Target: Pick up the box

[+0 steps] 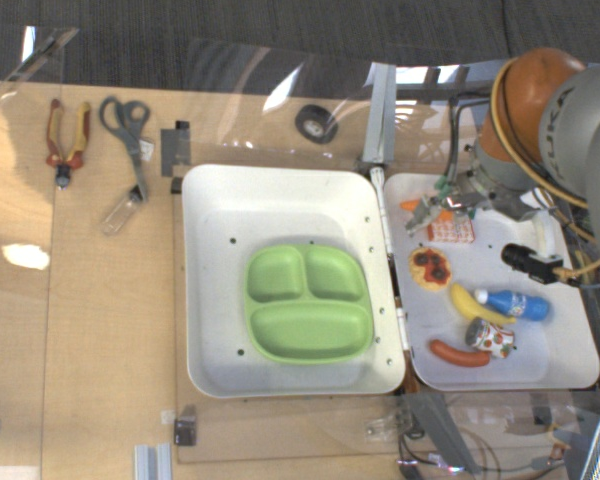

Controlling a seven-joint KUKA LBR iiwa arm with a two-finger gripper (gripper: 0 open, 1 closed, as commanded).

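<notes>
Box (451, 232), red and white, lies in the upper left part of the right bin (580, 373). We see the gripper (444, 206) right at the box's top edge; we cannot tell whether it is released or clenched. A small orange piece (410, 206) sits to the box's left, by the bin wall. Just below the box is a round toy pizza (431, 266), then a banana (469, 301), a blue bottle (517, 305), a printed can (493, 340) and a sausage (460, 353). The left bin (210, 268) holds a green divided plate (308, 301). We find bare floor in the right bin's lower right corner. Pliers (65, 140), scissors (130, 138) and a tape roll (315, 123) lie on the bench (80, 318), well apart from the box.
</notes>
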